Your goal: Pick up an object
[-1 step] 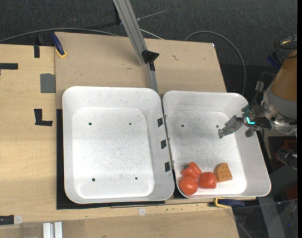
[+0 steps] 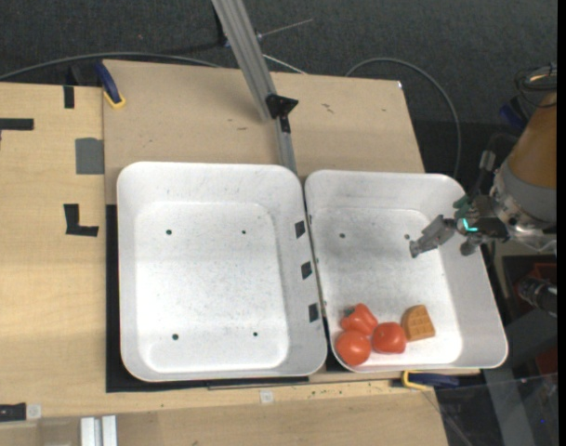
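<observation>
Three small glossy red rounded plastic pieces (image 2: pixel 370 333) clustered toward six o'clock in the shallow white right-hand bin (image 2: pixel 473 342), touching one another: one uppermost, one lower at eight o'clock, one at four o'clock. Just beside, at three o'clock, a small tan waffle-textured block (image 2: pixel 417 323), slightly tilted, resting flat.

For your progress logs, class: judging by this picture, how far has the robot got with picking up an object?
Done: nothing lifted yet. The red pieces and the tan block lie at the right bin's near edge. In hand: the gripper hangs above that bin's far right side, apart from them. Left: reaching, grasping, lifting.
</observation>
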Controlling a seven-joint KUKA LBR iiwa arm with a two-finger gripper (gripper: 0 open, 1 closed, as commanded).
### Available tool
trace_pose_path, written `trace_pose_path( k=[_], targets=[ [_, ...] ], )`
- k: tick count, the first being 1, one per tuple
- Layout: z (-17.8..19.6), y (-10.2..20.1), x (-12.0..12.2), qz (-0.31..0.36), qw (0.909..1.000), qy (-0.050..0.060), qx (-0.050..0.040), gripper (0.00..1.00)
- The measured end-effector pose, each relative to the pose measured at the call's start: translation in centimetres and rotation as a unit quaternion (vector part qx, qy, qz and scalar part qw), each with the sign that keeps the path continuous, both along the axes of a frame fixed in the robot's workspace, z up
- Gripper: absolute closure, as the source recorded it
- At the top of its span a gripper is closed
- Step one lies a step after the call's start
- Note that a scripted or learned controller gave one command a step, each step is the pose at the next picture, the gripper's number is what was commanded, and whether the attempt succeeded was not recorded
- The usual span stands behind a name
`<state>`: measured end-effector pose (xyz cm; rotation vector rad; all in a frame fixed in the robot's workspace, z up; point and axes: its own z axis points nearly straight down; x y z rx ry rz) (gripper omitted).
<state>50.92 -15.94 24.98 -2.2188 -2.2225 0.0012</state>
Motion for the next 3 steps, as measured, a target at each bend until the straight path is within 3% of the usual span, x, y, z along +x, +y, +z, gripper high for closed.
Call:
trace_pose_path(
  k=[2,3],
  targets=[
    [-12.8,-0.4,-0.4,-0.001,1.0,0.004,0.0008,0.0],
    [-16.1,-0.3,-0.4,0.0,1.0,0.0,-0.0006,0.0]
  ],
)
